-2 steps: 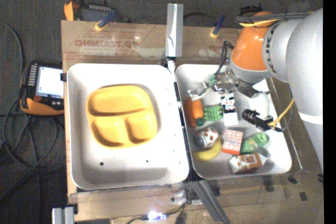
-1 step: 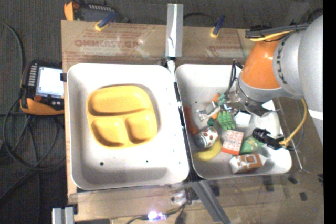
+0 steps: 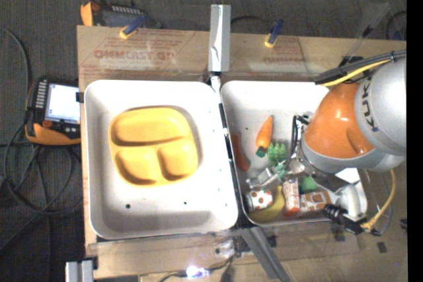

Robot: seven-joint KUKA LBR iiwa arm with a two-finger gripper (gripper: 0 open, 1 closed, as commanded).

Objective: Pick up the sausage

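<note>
The sausage (image 3: 238, 153) is a thin reddish-brown piece lying along the left wall of the right bin (image 3: 251, 97). My gripper (image 3: 268, 176) hangs low over the front half of that bin. It is a little to the right of and nearer than the sausage, just above a heap of toy groceries. Nothing is visibly held in it. The arm's grey and orange wrist covers the bin's right side.
An orange carrot (image 3: 264, 132) and a green piece (image 3: 276, 152) lie right of the sausage. A red-and-white can (image 3: 260, 198), a yellow fruit (image 3: 271, 209), small cartons (image 3: 312, 202) and a white bottle (image 3: 350, 199) crowd the front. The left bin holds a yellow divided tray (image 3: 155, 144).
</note>
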